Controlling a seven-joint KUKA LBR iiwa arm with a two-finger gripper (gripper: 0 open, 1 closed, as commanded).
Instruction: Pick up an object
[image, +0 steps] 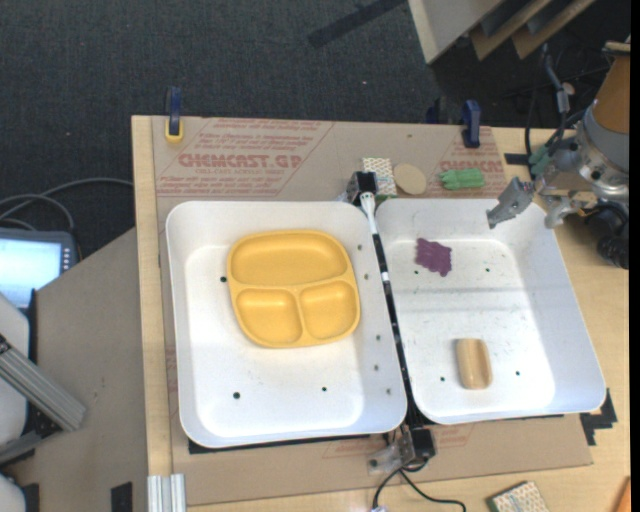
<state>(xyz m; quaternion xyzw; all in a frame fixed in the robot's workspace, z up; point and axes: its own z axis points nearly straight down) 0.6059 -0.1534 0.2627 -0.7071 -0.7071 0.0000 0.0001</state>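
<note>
two white bins sit side by side on the worktop (150, 300). the left bin (200, 380) holds one yellow tray (293, 287) with three compartments. the right bin (540, 350) holds two things: one purple lump (433, 256) near its back and one tan roll (472, 362) near its front. the claw (530, 203) hangs over the right bin's back right corner, spread open and holding nothing.

Purple lump (433, 256) and tan cylinder (473, 362) lie apart.
</note>
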